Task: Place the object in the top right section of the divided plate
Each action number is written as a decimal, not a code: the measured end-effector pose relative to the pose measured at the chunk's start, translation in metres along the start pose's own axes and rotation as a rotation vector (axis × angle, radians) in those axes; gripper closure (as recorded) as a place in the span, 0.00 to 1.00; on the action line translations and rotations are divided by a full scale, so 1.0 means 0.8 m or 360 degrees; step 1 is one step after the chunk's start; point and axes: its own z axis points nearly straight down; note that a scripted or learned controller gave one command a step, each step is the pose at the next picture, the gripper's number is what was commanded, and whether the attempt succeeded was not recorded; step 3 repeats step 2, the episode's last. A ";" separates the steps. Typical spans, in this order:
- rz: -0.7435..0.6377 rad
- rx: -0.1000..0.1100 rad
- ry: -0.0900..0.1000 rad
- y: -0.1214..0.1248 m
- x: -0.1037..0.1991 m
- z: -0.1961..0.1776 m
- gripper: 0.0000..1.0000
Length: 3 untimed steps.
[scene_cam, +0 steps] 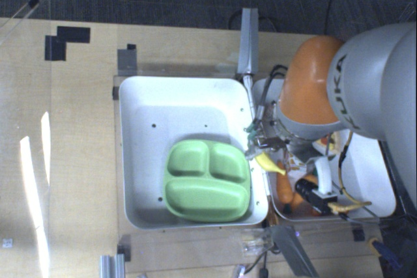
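Note:
A green divided plate [208, 180] lies in the front right part of the left bin [169, 107]. It has two small sections at the back and one wide section at the front, and nothing lies in any of them. My gripper [258, 142] hangs over the wall between the two bins, just beyond the plate's top right section [229, 163]. A small yellow object [268, 162] sits right under the gripper, at the left edge of the right bin. Whether it is held I cannot make out.
An orange, carrot-like thing [285, 189] lies in the right bin [374, 189] near its front left corner. The arm's large grey and orange body covers most of that bin. The back and left of the left bin show bare white floor.

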 end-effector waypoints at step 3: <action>0.0083 0.0000 0.0000 0.007 0.059 0.006 0.00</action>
